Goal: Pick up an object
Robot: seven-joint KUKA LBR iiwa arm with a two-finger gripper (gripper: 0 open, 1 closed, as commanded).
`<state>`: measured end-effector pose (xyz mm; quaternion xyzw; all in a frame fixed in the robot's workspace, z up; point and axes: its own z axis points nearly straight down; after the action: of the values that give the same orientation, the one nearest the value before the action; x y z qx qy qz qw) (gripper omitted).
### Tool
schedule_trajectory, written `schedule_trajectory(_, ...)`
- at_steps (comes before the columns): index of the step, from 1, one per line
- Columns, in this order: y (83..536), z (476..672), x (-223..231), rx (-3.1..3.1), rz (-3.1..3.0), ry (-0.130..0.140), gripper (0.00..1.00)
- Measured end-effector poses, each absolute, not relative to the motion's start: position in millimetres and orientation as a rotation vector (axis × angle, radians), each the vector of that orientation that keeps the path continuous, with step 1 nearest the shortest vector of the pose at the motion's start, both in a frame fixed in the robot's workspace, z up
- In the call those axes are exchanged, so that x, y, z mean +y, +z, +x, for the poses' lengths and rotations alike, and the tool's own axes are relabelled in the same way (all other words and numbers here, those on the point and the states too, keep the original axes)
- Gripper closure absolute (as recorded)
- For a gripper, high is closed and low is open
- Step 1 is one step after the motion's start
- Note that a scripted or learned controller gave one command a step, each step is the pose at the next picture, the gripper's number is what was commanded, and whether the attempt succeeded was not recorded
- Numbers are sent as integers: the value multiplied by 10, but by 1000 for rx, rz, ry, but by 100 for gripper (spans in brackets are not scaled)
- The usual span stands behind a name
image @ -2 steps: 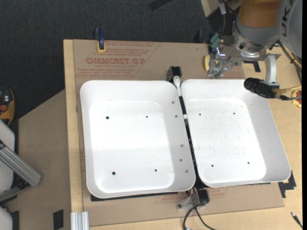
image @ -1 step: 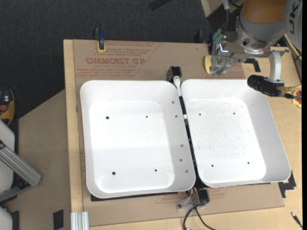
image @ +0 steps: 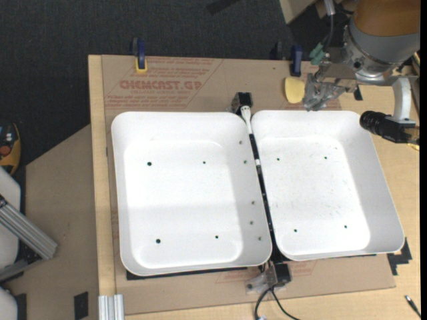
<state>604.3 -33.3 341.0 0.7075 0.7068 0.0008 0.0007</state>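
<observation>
The arm is hovering beyond the far rim of the right bin [image: 373, 179], apparently lining up a grasp, its gripper [image: 319, 101], whose state cannot be told, sitting just beside a small yellow object [image: 293, 89] lying outside both bins near a blue clamp [image: 296, 60], so the next move likely needs a shift toward it.

Robotics lab bench setup: brown printed cardboard sheet [image: 167, 82] held to the benchtop by blue-handled clamps [image: 139, 53], two shallow white plastic bins [image: 190, 122] fixed side by side, loose black cable [image: 277, 305] at the front edge, extruded aluminium rail [image: 27, 232] at left, dark carpet floor [image: 53, 25].
</observation>
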Motion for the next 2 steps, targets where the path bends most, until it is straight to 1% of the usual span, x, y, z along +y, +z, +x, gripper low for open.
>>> schedule_trajectory(1,2862,6389,-87,2226,2221,-3,100)
schedule_trajectory(2,3210,6176,-58,2220,2218,5,100)
